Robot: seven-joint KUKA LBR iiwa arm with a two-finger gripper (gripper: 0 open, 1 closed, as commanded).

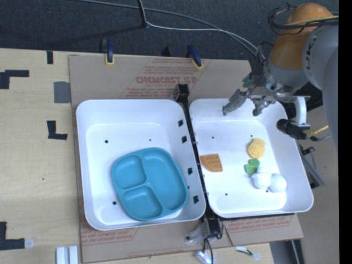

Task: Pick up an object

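Camera view: the pincer (242, 108) hangs over the far edge of the right bin (220, 202), with its two fingers spread apart and nothing between them. Every candidate object lies nearer the camera than the pincer, on the floor of that same bin.

- Yellow piece (256, 148): lies just below the pincer and slightly to its right. It appears small, light and probably hollow plastic, with a textured skin that should resist slipping. Judged best hold: across its narrow width, fingers closing on the two long sides.
- Green piece (252, 165): touches the lower end of the yellow piece. It is small and irregular; a firm hold appears difficult.
- White pieces (269, 181): lie furthest below the pincer, close together and just beside the green piece. They look rounded and smooth, so they may roll or squirt out under pressure.
- Orange wedge (211, 162): lies below and to the left of the pincer, apart from the cluster. It looks flat and thin, leaving little height for the fingers.

Blue tray (148, 182): rests in the left bin (88, 120), well to the left of the pincer; it is wide, stiff and poorly suited to a narrow pincer.
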